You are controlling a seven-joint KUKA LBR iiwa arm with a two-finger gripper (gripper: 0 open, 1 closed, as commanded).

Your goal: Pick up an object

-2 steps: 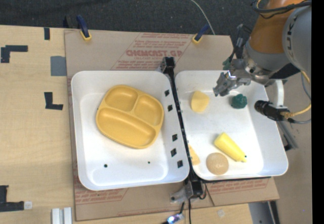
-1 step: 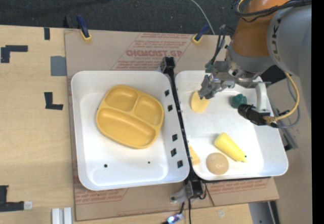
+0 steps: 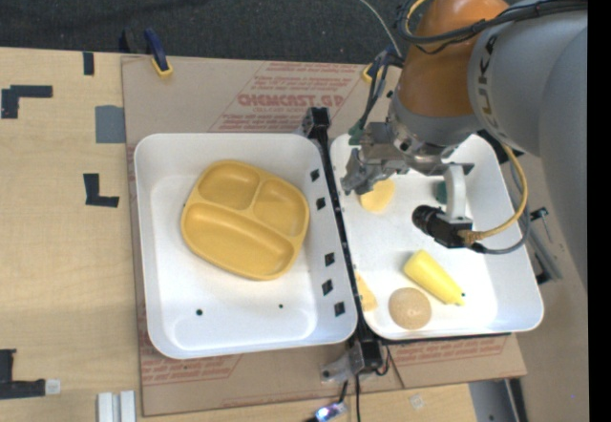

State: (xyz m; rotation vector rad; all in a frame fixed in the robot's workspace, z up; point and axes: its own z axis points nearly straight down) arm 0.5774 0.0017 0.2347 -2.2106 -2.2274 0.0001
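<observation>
Gripper (image 3: pixel 355 179) is down in the right bin (image 3: pixel 498 307), at that bin's far left part, close to the wall it shares with the left bin (image 3: pixel 229 317). From this angle I cannot tell whether it is open or closed; its tip is dark and seen from above. I see nothing held in it.

Nearest candidate: a pale yellow piece (image 3: pixel 379 198) lying on the bin floor just beside the gripper, on its right side in view, partly covered by the gripper body. I cannot tell if they touch.

Other things in the right bin, all toward the near edge:
- yellow cone-shaped object (image 3: pixel 431 277), lying on its side, narrow end with a dark tip pointing to the near right
- tan round disc (image 3: pixel 410 307), flat, just beside the cone's thick end
- small orange-yellow piece (image 3: pixel 366 295), against the left wall, near the disc

Left bin: a yellow divided plate (image 3: pixel 246 218), three compartments, lying flat in the middle, well apart from the gripper.

Both bins sit on a cardboard sheet (image 3: pixel 267 95) on the wooden tabletop (image 3: pixel 57 248). The arm (image 3: pixel 535 76) comes in from the right, orange band over the far right bin edge.
</observation>
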